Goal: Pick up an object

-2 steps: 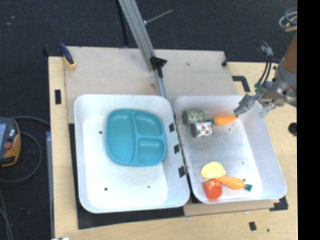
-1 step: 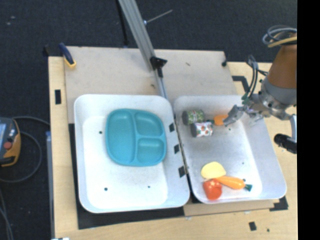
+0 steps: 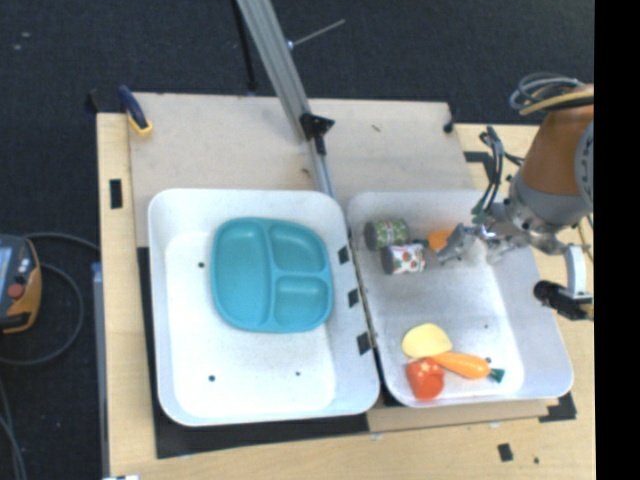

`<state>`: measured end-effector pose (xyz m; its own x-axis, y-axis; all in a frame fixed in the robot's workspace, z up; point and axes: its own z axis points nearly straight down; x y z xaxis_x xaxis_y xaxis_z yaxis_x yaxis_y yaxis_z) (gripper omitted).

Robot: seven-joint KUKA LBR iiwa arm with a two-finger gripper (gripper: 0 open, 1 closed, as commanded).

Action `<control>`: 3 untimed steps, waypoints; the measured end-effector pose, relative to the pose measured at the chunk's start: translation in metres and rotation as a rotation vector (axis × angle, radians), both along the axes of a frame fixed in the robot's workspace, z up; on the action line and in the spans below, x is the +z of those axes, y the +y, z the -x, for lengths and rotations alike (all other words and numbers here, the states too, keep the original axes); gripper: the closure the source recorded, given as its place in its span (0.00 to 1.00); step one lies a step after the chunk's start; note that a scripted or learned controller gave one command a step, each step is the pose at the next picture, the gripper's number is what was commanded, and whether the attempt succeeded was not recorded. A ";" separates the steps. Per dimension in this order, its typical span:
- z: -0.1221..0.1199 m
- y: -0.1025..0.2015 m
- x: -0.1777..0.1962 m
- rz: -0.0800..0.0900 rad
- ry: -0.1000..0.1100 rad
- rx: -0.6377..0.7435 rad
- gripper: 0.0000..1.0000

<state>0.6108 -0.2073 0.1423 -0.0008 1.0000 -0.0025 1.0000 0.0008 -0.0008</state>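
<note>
The right bin holds several objects. A green can lies at its back left, with a white patterned can just in front of it and a small orange piece to their right. Near the front lie a yellow lemon, a carrot and a red pepper. My gripper hangs low over the back of this bin, right of the orange piece. It is open, and nothing sits between its fingers.
The left bin carries a teal divided plate. A metal rail slants down from the back to the gap between the bins. The arm's orange band and cables stand at the right edge.
</note>
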 end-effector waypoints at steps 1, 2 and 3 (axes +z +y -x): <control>-0.001 -0.001 0.014 0.001 -0.006 0.001 1.00; -0.002 0.007 0.062 -0.001 -0.006 0.003 1.00; -0.010 0.012 0.111 0.000 -0.008 0.003 1.00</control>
